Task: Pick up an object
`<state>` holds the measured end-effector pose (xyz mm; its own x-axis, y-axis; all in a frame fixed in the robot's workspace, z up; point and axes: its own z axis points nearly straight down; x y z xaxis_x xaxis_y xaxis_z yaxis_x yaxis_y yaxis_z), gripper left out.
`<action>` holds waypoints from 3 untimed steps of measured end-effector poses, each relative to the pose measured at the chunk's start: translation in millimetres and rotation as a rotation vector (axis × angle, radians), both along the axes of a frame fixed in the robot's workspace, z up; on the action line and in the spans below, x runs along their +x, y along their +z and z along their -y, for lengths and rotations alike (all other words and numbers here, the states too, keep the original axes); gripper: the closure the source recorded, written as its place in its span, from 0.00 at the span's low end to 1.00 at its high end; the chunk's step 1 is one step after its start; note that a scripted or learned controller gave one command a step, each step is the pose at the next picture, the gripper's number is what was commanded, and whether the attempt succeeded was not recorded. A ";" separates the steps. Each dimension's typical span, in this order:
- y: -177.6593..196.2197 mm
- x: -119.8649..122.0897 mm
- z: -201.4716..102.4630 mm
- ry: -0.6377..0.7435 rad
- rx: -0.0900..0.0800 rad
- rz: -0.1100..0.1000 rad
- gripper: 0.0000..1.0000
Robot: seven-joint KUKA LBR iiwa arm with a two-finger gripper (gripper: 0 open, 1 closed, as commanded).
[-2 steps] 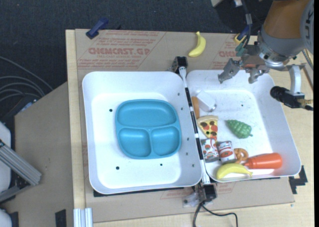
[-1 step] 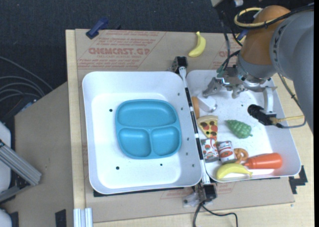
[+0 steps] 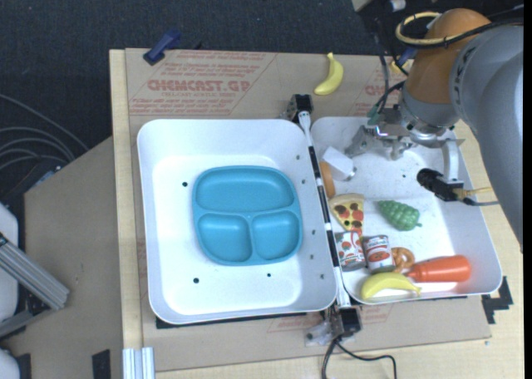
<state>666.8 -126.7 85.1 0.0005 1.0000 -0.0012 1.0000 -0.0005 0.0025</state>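
My gripper (image 3: 376, 143) hangs low over the far part of the right bin (image 3: 478, 240), under the orange-banded wrist. A small white block (image 3: 337, 159) lies just left of it, next to an orange-brown piece (image 3: 327, 179) by the bin's left wall. Nearer the front lie a pizza slice (image 3: 347, 211), a green bumpy toy (image 3: 401, 214), a small can (image 3: 376, 251), a pretzel (image 3: 402, 258), an orange carrot-like toy (image 3: 439, 269) and a yellow banana (image 3: 389, 286). I see nothing in the gripper.
The left bin (image 3: 158, 203) holds a blue divided plate (image 3: 247, 213). A second banana (image 3: 330, 76) lies on the bench behind the bins, and a blue piece (image 3: 160, 47) sits at the bench's far left corner. The arm covers the right bin's far right corner.
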 end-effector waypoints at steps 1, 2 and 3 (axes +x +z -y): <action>10.3 0.7 -0.4 0.001 -0.001 0.002 1.00; 10.2 0.6 -0.5 0.001 -0.001 0.002 0.00; 20.6 1.3 -0.7 0.001 -0.001 0.005 1.00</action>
